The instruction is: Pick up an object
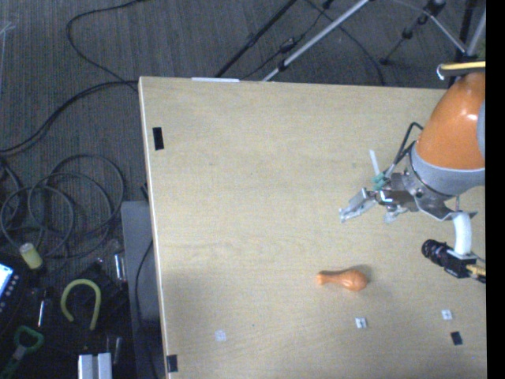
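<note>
gripper (pixel 359 198): above the surface (pixel 237 212) near its right edge, fingers spread, holding nothing | orange object (pixel 343 279): lies flat nearer the front edge, apart from fingertips

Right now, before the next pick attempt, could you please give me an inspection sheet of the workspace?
Surface: tan board, flat, largely bare.
Job's things: one orange pear-shaped object lying on its side, lower right of the board.
Clutter: black tape mark near the left edge; small pale tags below the object.
Grippers: gripper over the board, up-view of the orange object and apart from it.
Cables: black cable loops on the floor, left of the board.
Surroundings: dark carpet; stand legs at top; yellow-green U-shaped item lower left.
</note>
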Motion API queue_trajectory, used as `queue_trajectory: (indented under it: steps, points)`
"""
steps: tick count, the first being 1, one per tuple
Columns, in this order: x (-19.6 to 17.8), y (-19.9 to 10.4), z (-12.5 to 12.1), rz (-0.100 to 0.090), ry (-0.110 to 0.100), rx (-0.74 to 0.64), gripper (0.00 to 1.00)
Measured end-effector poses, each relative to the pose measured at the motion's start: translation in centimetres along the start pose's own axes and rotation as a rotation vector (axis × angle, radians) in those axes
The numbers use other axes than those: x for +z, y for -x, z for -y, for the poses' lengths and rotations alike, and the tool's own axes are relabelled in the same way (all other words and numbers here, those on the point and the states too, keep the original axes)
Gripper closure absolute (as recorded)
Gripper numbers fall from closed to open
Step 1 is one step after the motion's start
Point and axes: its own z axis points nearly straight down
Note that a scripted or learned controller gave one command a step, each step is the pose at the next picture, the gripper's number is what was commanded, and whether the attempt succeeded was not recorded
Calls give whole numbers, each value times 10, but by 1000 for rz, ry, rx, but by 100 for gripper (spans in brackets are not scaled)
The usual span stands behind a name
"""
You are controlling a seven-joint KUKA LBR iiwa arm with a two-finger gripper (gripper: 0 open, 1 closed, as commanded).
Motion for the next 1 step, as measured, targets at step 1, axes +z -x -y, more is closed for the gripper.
queue_trajectory:
  steps: [1]
  points:
    - [-25, 74, -57, 4, 2, 30, 0]
